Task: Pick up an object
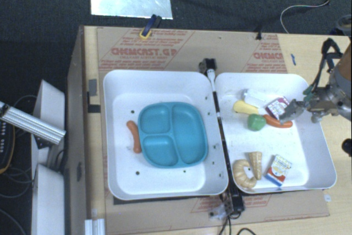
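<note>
The claw was positioned over the right bin, at the purple-and-white packet; whether it was wide or narrow could not be determined. The orange carrot, green ball and yellow banana lay just beside it. The left bin held a blue divided plate and a sausage.
</note>
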You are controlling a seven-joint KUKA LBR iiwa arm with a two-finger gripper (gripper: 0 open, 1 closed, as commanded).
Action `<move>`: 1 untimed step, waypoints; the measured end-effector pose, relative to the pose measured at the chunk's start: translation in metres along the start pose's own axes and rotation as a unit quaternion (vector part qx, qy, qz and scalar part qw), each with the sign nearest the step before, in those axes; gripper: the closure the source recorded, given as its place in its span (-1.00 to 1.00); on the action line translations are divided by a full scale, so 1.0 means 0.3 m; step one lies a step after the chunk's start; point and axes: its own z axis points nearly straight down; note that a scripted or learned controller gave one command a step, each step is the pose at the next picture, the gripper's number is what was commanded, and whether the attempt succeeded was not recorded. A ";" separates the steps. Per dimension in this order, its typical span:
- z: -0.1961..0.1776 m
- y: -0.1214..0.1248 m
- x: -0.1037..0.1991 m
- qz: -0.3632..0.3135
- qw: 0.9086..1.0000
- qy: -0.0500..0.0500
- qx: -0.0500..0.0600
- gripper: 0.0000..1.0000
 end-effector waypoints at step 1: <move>0.304 0.168 -0.015 0.000 1.000 0.000 0.001 -1.00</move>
